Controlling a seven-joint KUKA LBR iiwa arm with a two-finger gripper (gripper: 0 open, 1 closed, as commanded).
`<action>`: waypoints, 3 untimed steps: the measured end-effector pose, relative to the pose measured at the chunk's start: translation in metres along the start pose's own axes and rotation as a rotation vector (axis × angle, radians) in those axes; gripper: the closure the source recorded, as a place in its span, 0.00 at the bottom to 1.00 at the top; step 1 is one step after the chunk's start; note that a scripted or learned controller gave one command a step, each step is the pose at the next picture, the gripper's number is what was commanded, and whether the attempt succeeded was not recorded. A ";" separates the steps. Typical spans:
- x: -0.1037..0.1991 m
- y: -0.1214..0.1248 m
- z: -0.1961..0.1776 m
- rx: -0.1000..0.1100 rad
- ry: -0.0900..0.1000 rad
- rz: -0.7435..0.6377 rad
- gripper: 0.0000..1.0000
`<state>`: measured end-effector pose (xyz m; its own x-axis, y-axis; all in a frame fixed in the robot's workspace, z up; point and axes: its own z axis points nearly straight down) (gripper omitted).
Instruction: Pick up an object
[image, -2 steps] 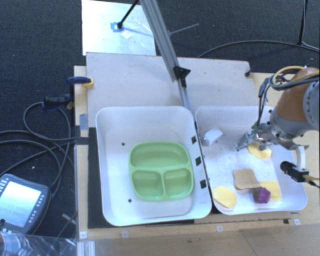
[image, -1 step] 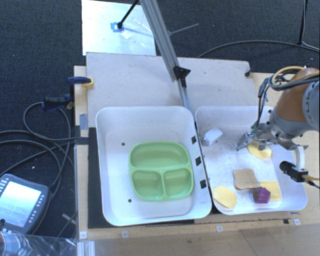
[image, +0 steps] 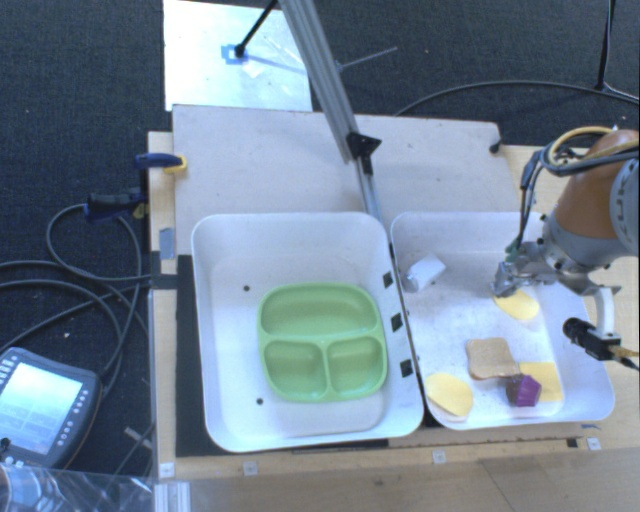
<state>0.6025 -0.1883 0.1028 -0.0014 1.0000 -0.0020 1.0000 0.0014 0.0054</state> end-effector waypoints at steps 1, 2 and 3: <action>-0.001 0.001 -0.065 -0.003 -0.001 -0.003 1.00; 0.009 0.003 -0.122 -0.003 0.000 -0.007 1.00; 0.009 0.005 -0.152 -0.001 0.001 -0.006 1.00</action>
